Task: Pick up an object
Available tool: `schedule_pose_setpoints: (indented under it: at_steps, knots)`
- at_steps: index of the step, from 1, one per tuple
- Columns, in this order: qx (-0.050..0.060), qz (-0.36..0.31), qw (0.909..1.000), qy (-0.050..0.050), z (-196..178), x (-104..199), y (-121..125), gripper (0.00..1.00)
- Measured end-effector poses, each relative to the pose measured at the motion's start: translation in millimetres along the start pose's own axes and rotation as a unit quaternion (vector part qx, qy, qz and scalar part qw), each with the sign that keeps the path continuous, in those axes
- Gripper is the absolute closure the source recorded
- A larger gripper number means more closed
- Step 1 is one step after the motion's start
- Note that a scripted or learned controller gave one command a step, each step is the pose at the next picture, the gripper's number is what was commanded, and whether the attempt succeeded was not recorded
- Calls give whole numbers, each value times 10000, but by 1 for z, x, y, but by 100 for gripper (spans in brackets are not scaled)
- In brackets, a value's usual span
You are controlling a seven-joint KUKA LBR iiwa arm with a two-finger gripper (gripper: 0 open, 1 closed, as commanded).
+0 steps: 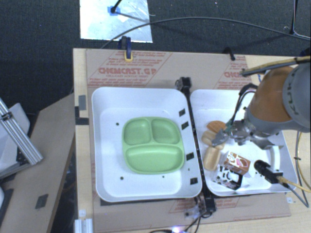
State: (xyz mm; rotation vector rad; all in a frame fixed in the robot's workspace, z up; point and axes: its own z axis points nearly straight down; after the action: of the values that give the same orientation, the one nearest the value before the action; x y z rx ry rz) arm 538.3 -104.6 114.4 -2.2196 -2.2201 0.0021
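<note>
**Pincer low over the rolls in the right bin**

Two white bins sit side by side on a printed card sheet (146, 67) on the desk (78, 76). The left bin (104, 130) holds one thing, a green plate (153, 144) with three compartments, lying flat near the bin's middle.

The right bin (214, 98) holds the loose things, and the pincer (222, 136) hangs over its left half, reaching in from the right. The view does not tell whether the pincer is open or closed, and nothing can be seen gripped in it.

Three tan rolls lie close to the pincer:
- a round roll (216, 126) just behind it
- a small roll (207, 138) just left of its tip, though contact cannot be told
- a long roll (212, 158) in front of it, slightly apart

A brown packet (238, 162) lies in front of the pincer and to its right. A black-and-white item (227, 177) lies beyond the packet, by the bin's front wall.
</note>
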Motion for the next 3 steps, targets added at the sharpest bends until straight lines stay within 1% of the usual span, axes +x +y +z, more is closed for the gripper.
schedule_pose_setpoints:
  at_steps: [1,2,3]
  knots:
    - [-46,5,10000,-9,29,0,3,0]
    - [-27,5,10000,-4,19,0,1,100]
    - [-35,-3,10000,-8,-24,-3,2,100]
